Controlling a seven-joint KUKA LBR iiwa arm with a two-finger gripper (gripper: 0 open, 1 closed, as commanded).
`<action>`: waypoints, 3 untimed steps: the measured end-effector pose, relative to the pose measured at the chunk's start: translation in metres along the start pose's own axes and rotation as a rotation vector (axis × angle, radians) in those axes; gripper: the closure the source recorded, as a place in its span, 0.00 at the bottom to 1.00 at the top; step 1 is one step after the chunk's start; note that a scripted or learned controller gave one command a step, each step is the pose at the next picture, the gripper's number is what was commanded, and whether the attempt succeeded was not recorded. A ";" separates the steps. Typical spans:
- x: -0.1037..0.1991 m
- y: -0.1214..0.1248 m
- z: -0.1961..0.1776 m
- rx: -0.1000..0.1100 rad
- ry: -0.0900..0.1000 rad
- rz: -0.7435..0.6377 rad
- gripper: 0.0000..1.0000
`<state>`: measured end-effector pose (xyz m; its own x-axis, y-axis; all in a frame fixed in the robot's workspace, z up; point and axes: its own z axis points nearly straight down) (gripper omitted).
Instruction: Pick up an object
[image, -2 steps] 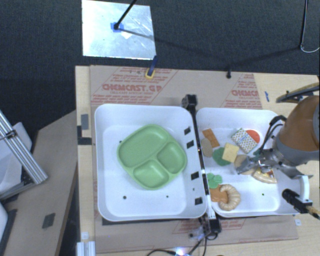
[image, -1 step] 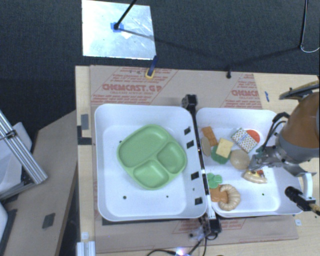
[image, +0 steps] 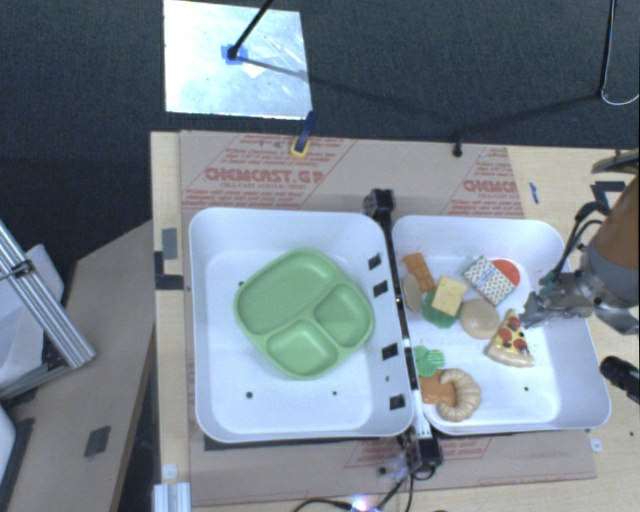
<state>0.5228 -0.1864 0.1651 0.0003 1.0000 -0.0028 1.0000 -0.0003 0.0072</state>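
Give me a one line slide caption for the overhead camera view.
Gripper poised beside a toy pizza slice in the right bin; green tray in the left.

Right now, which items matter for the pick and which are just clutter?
In play, right bin:
- pincer, at the bin's right side
- pizza slice, nearest the pincer
- beige round piece
- croissant
- yellow block
- patterned box

Lying about:
- green divided plate in the left bin
- foil sheet on the floor
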 end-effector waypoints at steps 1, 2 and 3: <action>-0.001 0.002 -0.054 0.000 0.000 -0.005 1.00; 0.053 0.013 -0.066 0.003 0.004 -0.010 1.00; 0.118 0.022 -0.067 0.005 0.005 -0.012 1.00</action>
<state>0.5445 -0.0687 0.2322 -0.0119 0.9999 0.0025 0.9999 0.0119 0.0025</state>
